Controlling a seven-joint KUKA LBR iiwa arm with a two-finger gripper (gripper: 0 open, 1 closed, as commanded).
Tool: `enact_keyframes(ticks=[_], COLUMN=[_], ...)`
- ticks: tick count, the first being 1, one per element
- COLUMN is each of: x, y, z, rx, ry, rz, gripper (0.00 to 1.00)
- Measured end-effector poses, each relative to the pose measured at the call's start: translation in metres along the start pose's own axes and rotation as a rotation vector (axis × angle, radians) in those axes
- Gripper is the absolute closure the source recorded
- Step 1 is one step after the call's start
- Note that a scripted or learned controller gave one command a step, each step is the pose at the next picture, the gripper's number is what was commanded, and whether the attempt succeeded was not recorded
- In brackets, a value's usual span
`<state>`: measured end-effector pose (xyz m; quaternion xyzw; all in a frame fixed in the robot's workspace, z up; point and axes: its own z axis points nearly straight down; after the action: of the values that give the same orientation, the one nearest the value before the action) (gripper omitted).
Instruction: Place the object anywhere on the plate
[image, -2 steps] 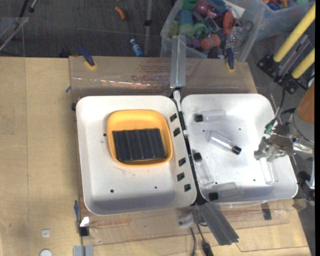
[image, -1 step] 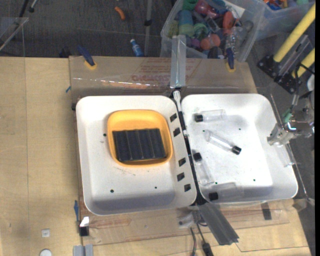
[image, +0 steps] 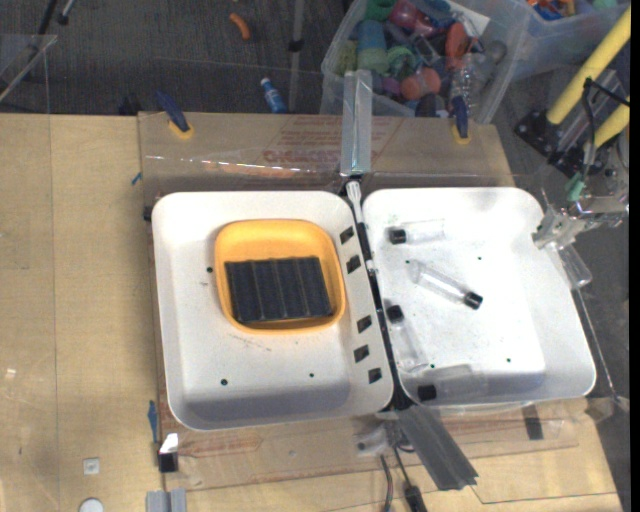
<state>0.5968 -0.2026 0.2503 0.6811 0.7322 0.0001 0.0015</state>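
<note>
Clear tube (image: 446, 285) mid right bin (image: 520, 360), well left of gripper (image: 572, 225); grip state cannot tell.

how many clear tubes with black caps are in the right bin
4: one near the back, one in the middle, two along the left wall. More may be hidden; they're transparent.
</note>
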Motion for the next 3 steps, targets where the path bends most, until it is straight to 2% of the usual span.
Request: enact_keyframes(ticks=[1,2,3], x=[-0.007,-0.009,-0.025], y=[0.047,0.071,0.069], z=[0.029,0.009,-0.038], rx=[0.000,-0.003,-0.004], ry=[0.000,-0.001,-0.002], rz=[-0.026,-0.293,-0.545], gripper=[1.00,1.00,1.00])
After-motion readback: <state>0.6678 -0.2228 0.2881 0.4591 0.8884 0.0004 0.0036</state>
